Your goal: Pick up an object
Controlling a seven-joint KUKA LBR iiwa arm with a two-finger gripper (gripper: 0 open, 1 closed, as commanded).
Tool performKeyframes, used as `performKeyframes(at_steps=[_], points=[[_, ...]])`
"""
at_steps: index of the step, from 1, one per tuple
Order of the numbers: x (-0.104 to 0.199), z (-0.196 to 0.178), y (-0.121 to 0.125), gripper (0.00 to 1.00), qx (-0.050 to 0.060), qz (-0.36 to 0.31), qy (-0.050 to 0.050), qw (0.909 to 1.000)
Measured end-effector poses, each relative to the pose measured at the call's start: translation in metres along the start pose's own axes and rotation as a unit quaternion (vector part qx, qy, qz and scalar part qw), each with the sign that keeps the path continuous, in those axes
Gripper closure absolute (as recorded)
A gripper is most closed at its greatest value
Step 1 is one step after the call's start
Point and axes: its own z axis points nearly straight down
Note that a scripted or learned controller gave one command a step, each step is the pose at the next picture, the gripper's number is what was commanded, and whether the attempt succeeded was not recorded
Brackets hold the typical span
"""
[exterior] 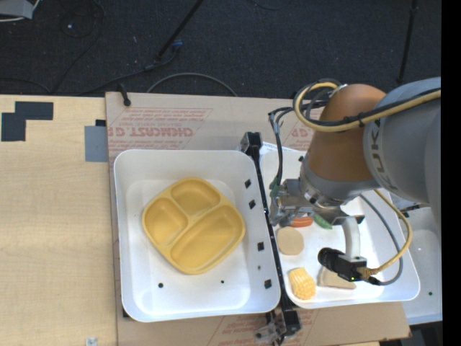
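Arm (374, 150) hangs over right bin (403, 290); left bin (130, 193) has a yellow tray (193, 224). End effector (299, 207) sits low by the divider, grip state hidden, can't tell. Targets just below it: tan disc (291, 241), corn (302, 283), wedge (333, 280) near front. Best bet imo: centre over disc, drop straight, avoid the cable.

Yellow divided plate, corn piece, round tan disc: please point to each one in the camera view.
Yellow divided plate (193, 224): camera view, on the middle ridge between compartments.
Corn piece (302, 283): camera view, on its kernel surface.
Round tan disc (291, 241): camera view, on its flat top.
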Motion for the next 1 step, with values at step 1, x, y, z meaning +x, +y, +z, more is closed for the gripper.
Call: performKeyframes(at_steps=[1], points=[[0.052,-0.0132,-0.0061,1.0,-0.001,0.0,-0.001,1.0]])
